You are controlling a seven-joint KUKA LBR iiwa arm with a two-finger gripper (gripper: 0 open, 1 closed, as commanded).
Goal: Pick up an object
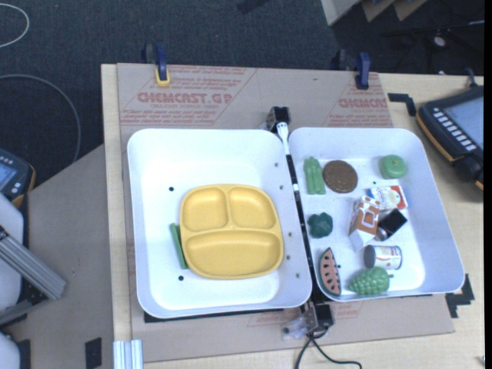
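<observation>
Looking down at the bench, I see two shallow white bins side by side on a brown cardboard sheet [192,91] held by blue clamps [161,56] along its 12 o'clock edge.

The left white bin [146,206] holds a yellow plastic plate with three compartments [231,231], lying flat near the bin's middle. A thin green strip [178,246] lies against the plate's 9 o'clock edge.

The right white bin [430,206] holds the loose things to pick from:
- A ridged green pod-shaped toy [313,175] lies at 11 o'clock.
- A flat brown round disc [340,176] sits just beside the pod.
- A small round green fruit [393,166] sits at 1 o'clock, apart from the rest.
- An orange and white printed carton [370,210] sits near the centre, touching a small black block [393,224] on its 4 o'clock side.
- A dark green lump [320,224] sits at 9 o'clock.
- A small silvery can [383,257] lies on its side towards 6 o'clock.
- A bunch of green toy grapes [370,281] lies just below the can.
- A red watermelon slice [329,271] lies at 7 o'clock, by the bin wall.

A dark handheld screen with an orange rim [461,125] rests off the sheet at 3 o'clock.
</observation>
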